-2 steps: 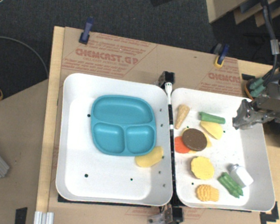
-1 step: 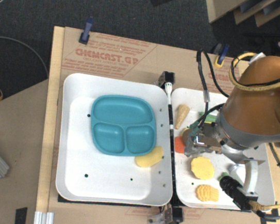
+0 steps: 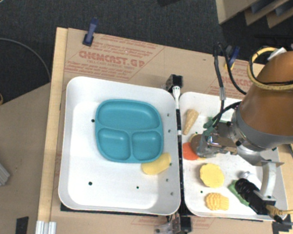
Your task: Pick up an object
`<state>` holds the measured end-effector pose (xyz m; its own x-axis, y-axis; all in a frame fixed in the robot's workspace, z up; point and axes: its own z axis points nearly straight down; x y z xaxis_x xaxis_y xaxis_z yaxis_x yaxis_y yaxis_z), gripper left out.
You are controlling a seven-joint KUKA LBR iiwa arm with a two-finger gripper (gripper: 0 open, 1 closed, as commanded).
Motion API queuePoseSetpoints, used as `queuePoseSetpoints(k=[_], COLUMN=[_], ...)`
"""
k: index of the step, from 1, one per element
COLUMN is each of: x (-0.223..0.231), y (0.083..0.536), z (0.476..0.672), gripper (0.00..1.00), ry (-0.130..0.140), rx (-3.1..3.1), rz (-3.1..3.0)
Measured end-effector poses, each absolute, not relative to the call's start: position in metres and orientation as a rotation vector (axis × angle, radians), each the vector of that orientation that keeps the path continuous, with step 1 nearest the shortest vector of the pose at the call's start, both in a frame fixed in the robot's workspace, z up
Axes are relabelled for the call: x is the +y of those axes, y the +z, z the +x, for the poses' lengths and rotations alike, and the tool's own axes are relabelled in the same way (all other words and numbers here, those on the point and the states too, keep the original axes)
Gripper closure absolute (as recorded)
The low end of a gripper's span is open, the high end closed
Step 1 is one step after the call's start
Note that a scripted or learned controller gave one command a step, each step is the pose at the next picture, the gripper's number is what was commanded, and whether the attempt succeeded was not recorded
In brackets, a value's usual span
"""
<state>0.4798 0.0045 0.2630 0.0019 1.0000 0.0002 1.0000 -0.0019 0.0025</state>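
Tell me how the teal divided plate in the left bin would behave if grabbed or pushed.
The teal plate looks like rigid moulded plastic, so it is probably stiff and light. It lies flat in the left bin, so a push should slide it, not tip it. Its low rounded rim may offer little to pinch.

From where I stand, the left bin point(image 3: 76, 147) has the most room: its near strip and left side are bare floor, open from above. The teal plate point(image 3: 128, 130) fills its middle, and a yellow piece point(image 3: 156, 164) lies just beside the plate's near right corner, close to the wall between the bins. The right bin point(image 3: 195, 194) is crowded. The arm point(image 3: 276, 106) hangs over most of it, with the claw point(image 3: 206, 144) low by an orange piece point(image 3: 189, 152). A beige piece point(image 3: 189, 120), a yellow disc point(image 3: 211, 175) and a ridged yellow piece point(image 3: 216, 201) leave narrow gaps along its left side.
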Motion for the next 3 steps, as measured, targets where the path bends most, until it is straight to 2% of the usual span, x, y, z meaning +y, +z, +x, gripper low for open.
queuePoseSetpoints(k=[1,2,3], x=[0.103,0.073,0.103], y=[0.348,0.393,0.250], z=[0.480,0.485,0.521], gripper=[1.00,1.00,1.00], ry=[0.018,0.007,-0.018], rx=[2.232,2.216,2.228], rz=[2.205,2.221,2.226])
